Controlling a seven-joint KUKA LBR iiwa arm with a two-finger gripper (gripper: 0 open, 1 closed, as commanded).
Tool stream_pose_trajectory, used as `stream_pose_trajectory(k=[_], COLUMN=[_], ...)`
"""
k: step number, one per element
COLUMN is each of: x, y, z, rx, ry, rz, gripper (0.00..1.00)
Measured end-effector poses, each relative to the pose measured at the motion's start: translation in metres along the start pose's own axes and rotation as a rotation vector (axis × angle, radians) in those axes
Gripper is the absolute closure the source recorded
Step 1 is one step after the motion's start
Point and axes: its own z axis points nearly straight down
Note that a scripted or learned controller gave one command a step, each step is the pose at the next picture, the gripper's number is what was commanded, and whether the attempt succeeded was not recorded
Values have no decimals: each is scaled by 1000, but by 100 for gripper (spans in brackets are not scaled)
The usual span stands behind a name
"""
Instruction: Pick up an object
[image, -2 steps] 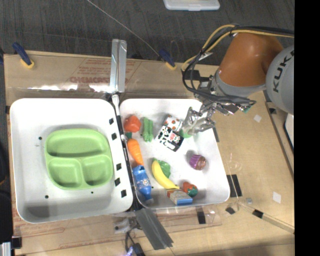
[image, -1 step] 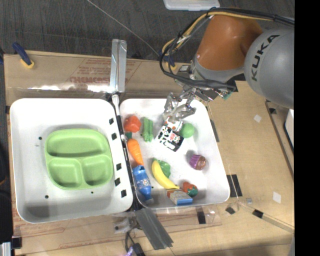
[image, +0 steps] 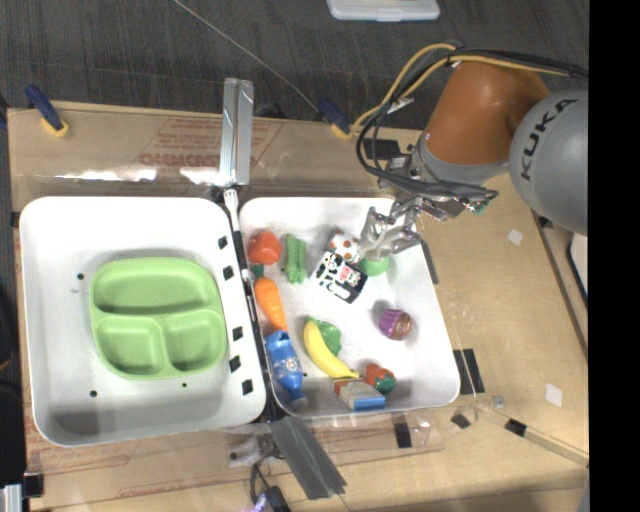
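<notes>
My gripper (image: 385, 238) hangs over the upper right part of the right bin (image: 425, 345), its metal fingers pointing down-left. Just under the fingertips lies a small green object (image: 376, 265), and a black-and-white spotted toy (image: 340, 272) sits to the left of it. Nothing shows between the fingers. Elsewhere in this bin are a yellow banana (image: 322, 350), a purple round object (image: 394, 323), an orange carrot (image: 269, 300), a green vegetable (image: 295, 258), a red-orange piece (image: 264, 247), and a blue bottle (image: 283, 365).
The left bin (image: 50, 330) holds a green divided tray (image: 157, 317). A small red, green and blue cluster (image: 366, 388) sits at the right bin's front edge. A metal divider bar (image: 236, 130) rises between the bins. Cables loop behind the wrist.
</notes>
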Motion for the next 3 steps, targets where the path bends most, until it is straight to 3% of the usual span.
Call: stream_pose_trajectory(k=[1, 2, 3], x=[4, 4, -1], y=[-4, -4, -1], z=[18, 4, -2], rx=[-1, 5, 4], ry=[-1, -2, -2], rz=[-288, -774, -1133], gripper=[100, 100, 100])
